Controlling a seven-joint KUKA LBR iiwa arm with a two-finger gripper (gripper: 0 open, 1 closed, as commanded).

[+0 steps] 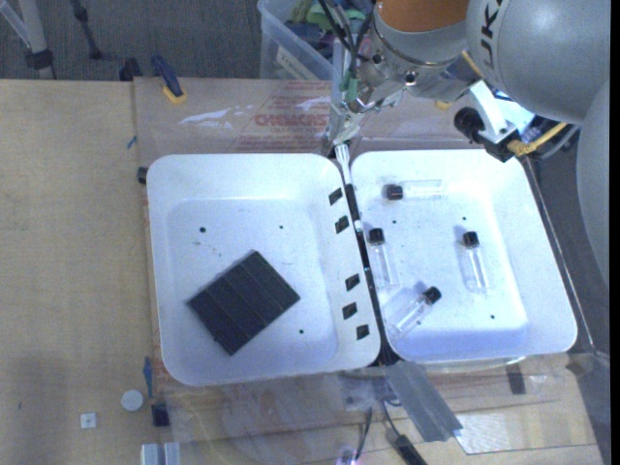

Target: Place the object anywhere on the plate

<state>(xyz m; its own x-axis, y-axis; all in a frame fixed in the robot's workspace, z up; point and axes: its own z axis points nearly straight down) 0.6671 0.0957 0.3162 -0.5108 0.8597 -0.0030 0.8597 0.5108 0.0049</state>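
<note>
My gripper (344, 114) hangs above the bins' far edge; I cannot tell its state. Four vials (472, 260) lie in the right bin (552, 327), the dark plate (243, 300) in the left bin (170, 192).

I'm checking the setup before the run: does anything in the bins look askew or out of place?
Nothing damaged or spilled. The four vials lie on their sides, scattered at different angles in the right bin; the dark plate sits rotated in the left bin.

Bright even overhead light, white bins (242, 177) w/ mild glare, soft shadows, slightly soft focus
</note>
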